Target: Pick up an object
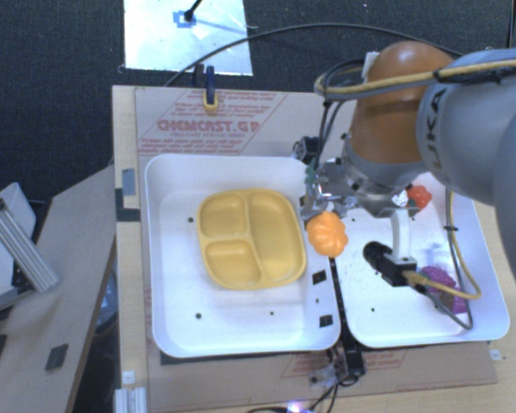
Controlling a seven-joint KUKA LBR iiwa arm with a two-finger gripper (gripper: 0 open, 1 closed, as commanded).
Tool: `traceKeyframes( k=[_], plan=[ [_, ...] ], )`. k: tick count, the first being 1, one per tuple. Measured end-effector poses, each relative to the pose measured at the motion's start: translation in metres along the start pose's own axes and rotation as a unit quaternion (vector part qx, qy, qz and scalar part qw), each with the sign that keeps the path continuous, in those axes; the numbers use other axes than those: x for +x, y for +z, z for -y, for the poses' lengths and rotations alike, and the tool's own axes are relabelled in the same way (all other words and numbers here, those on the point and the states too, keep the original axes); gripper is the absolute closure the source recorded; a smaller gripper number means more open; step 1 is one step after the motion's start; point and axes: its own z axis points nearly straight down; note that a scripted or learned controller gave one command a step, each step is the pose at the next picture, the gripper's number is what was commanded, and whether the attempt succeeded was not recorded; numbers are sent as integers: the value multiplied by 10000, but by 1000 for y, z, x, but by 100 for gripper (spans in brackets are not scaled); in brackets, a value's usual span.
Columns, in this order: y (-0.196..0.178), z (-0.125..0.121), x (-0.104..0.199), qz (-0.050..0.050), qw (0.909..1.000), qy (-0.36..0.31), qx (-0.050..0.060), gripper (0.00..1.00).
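Note:
A small orange pumpkin-shaped object [327, 234] sits over the seam between the two bins, at the right rim of the left bin [168, 317]. My gripper [320, 206] is directly above it, and its metal body meets the top of the object. Whether the object is gripped or resting on the rims is hidden by the wrist. A yellow divided plate [248, 237] lies in the middle of the left bin, just left of the orange object.
In the right bin [490, 312], a purple object [439, 276] lies toward the near right, and a small orange-red object [420, 198] sits by the wrist. The big grey arm covers the far part of the right bin.

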Motion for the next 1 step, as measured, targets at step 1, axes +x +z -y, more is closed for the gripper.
traceKeyframes(
  k=[1],
  plan=[
    [15,8,45,-1,10000,-3,5,100]
  ],
)
